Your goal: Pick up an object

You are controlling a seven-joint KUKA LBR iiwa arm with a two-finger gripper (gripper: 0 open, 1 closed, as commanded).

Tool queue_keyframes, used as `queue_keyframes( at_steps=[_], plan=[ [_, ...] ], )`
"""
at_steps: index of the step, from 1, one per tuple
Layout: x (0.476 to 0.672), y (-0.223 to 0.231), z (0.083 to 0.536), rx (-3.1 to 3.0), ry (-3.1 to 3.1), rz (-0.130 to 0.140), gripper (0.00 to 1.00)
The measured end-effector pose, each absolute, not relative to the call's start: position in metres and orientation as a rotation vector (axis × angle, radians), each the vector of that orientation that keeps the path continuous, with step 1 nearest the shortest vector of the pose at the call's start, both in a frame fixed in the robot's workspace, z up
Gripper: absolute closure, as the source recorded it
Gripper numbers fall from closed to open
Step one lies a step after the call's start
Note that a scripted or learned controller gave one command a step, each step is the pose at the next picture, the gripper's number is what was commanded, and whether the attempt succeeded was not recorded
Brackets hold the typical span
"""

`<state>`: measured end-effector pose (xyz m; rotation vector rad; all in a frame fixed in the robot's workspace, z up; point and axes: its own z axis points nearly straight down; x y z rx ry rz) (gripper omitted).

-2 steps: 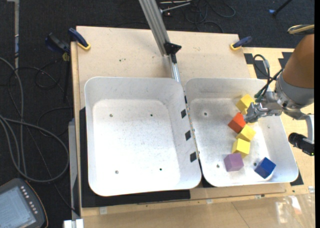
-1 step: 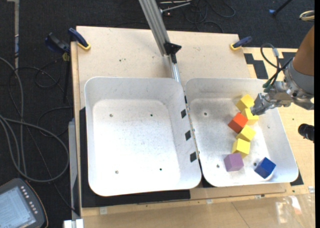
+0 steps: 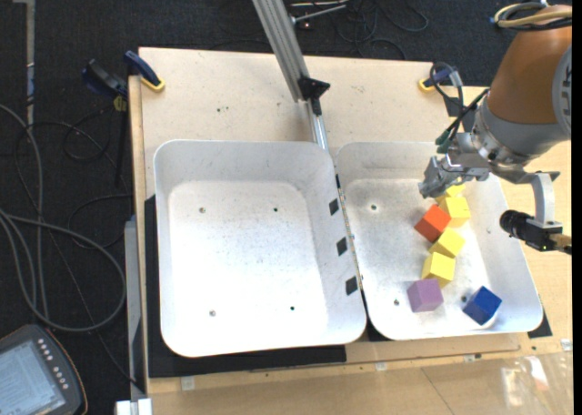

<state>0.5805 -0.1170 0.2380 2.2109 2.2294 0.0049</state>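
The claw (image 3: 439, 178) is hanging low over the right bin (image 3: 386, 318), just above the top yellow block (image 3: 456, 207) beside the orange block (image 3: 433, 222). Maybe it is touching; I cannot tell its grip. It should be dropping straight, squeezing one block only.

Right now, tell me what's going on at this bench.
The arm reaches in over the right bin, with its gripper low above a cluster of blocks. Just below the gripper sit a yellow block and an orange block. Two more yellow blocks lie nearer the front, then a purple block and a blue block. Nothing appears lifted yet; all the blocks rest on the bin floor.
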Motion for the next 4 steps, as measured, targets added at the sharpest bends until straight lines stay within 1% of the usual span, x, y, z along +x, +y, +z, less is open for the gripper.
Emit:
queue_keyframes(
  at_steps=[1,2,3,4],
  plan=[
    [0.588,-0.067,0.228,2.214,2.231,0.001,1.00],
    [0.593,-0.017,0.235,2.212,2.229,0.002,1.00],
    [0.603,0.030,0.229,2.212,2.229,0.002,1.00],
    [0.629,0.080,0.237,2.213,2.228,0.006,1.00]
  ],
)
